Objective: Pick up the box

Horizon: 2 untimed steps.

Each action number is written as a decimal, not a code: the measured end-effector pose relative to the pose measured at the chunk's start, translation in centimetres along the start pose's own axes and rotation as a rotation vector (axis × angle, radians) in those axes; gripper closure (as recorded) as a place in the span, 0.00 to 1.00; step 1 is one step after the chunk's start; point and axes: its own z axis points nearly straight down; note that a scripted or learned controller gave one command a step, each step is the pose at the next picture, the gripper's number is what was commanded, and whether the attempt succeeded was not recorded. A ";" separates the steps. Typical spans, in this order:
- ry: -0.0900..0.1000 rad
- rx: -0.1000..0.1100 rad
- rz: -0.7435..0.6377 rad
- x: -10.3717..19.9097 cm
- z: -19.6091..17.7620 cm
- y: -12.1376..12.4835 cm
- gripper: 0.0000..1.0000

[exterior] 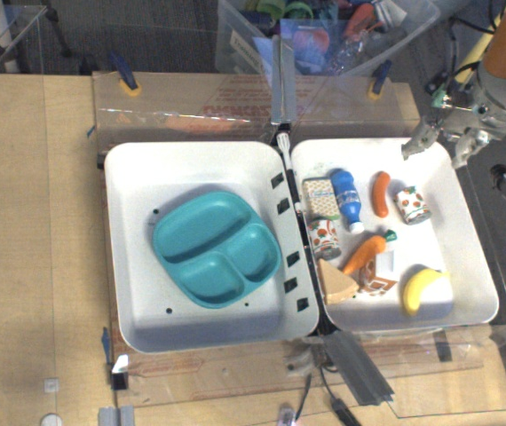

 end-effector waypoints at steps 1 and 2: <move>-0.008 -0.041 -0.008 1.4 9.7 -4.3 0.00; 0.002 0.001 -0.247 1.7 10.2 -6.4 0.00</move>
